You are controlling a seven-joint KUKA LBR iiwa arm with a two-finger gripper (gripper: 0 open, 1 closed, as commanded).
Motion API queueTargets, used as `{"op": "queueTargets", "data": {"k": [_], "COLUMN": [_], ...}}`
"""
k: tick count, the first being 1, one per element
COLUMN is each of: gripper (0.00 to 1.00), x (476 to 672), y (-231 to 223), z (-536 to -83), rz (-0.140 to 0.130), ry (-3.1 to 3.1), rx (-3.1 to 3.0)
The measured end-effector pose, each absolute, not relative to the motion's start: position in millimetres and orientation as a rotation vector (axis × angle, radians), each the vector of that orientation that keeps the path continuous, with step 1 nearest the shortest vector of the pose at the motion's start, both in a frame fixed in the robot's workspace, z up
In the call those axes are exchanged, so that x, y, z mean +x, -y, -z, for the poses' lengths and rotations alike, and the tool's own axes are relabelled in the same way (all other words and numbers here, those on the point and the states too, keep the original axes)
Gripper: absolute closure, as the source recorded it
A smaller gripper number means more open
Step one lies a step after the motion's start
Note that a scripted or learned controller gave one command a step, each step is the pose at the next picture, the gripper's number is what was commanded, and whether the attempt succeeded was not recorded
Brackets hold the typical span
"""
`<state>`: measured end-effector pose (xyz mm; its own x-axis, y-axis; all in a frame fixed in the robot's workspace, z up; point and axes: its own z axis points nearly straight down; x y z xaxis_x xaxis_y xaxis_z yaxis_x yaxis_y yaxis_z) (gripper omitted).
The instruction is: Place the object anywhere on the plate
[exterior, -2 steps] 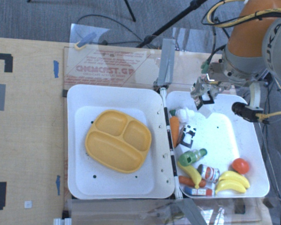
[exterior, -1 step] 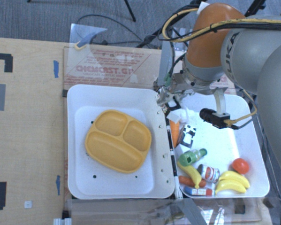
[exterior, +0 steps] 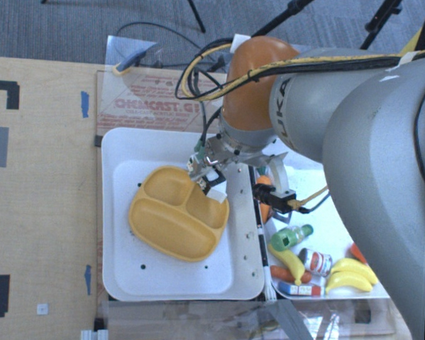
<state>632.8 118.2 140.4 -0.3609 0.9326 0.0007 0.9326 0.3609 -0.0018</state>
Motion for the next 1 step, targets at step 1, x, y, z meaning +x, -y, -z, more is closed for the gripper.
{"op": "queueTargets", "data": {"k": [1], "gripper": [1.00], "x": [614.5], "y": [-122.6], "z": [-155.3], "rz": [-0.002], "ry": [2.601], "rx": [-1.757]}}
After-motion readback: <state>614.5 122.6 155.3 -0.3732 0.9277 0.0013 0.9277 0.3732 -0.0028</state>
